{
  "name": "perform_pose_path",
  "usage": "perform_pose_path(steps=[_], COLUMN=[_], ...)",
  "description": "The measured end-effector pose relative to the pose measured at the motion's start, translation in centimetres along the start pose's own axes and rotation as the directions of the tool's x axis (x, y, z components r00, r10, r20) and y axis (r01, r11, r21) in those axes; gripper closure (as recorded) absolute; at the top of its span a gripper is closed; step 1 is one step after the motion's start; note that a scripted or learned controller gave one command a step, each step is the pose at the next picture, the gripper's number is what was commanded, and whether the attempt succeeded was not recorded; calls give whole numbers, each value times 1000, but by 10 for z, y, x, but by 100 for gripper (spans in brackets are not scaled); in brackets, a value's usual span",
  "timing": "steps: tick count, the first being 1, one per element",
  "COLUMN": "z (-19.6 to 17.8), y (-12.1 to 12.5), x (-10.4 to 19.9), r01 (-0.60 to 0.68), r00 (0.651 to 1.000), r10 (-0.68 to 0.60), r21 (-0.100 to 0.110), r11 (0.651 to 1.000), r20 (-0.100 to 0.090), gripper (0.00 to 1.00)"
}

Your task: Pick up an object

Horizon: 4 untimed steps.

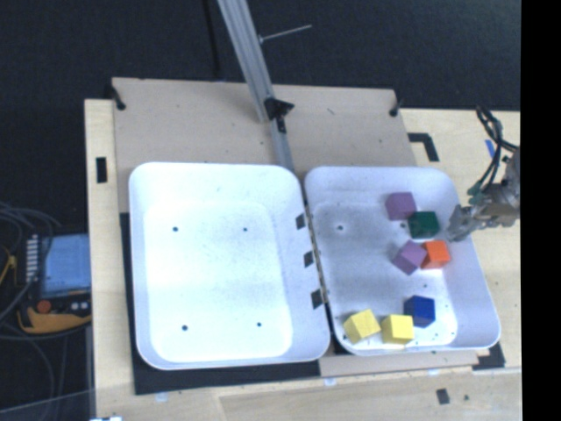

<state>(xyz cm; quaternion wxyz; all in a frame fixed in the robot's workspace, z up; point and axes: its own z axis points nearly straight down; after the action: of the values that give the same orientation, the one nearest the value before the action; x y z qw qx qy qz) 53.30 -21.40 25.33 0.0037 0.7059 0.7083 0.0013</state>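
- Your gripper point(462, 224) sits over the right bin's point(368, 191) right rim; can't tell its state or any hold.
- Nearest to it: green cube point(424, 224), orange cube point(436, 253).
- Purple cubes point(401, 205) point(409, 257) sit further left.
- Blue cube point(420, 310) and yellow cubes point(361, 325) point(397, 328) lie by the front wall.

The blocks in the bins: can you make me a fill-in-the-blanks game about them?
1. All the blocks sit in the ___ bin.
2. The two blocks at that bin's near edge are both ___.
3. The green block touches a ___ block.
4. The block closest to the gripper is ___.

Missing words: right; yellow; purple; orange
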Motion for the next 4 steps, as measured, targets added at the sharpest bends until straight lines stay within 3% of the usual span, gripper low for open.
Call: perform_pose_path(steps=[2,4], z=[-14,0], y=[34,67], x=[94,176], r01=[4,3], r00=[1000,1000], r10=[-4,-3], r21=[4,4], r11=[1000,1000], r20=[-4,-3], gripper=[100,100])
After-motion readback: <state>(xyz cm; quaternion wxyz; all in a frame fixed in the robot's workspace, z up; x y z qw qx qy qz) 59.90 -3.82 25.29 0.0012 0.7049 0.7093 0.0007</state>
